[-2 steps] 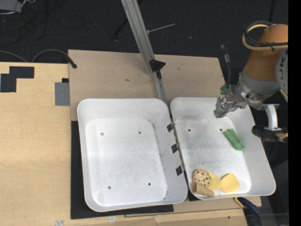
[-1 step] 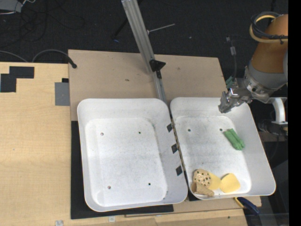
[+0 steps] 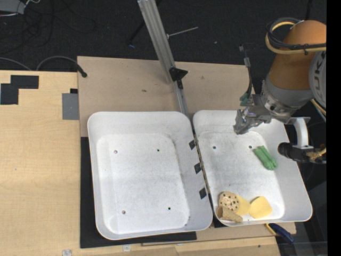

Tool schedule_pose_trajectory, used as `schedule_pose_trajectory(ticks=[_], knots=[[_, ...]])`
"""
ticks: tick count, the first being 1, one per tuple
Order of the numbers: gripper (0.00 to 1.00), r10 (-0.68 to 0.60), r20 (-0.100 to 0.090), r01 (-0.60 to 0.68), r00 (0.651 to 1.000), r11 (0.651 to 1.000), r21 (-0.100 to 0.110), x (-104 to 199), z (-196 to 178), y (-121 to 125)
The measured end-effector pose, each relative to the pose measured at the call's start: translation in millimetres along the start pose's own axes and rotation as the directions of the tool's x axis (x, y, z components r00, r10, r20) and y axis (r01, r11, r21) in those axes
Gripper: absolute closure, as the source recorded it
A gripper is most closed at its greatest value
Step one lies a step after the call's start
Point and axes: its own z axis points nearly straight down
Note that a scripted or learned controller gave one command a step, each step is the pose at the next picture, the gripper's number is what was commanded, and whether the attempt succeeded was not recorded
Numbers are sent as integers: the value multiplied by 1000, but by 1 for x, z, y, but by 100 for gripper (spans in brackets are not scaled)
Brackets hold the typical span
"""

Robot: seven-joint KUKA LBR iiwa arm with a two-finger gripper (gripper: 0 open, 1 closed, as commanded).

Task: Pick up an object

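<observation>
Claw (image 3: 244, 126) hangs over the right bin (image 3: 298, 209); can't tell its state. Green piece (image 3: 265, 157) sits nearby, toward the bin's front.

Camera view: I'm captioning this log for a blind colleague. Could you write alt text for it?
A grey robot arm with an orange band reaches in from the right, its hand over the right white bin. That bin holds a green object near the middle right and a yellow piece beside a speckled object at its front edge. The left bin sits alongside.

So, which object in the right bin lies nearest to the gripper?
The green object, alone below the gripper; the yellow piece and the speckled one lie at the bin's near edge.
</observation>
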Motion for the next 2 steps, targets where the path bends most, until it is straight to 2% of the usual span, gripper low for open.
schedule_pose_trajectory(ticks=[2], knots=[[100,0,0,0,1000,1000,3,103,24,-43]])
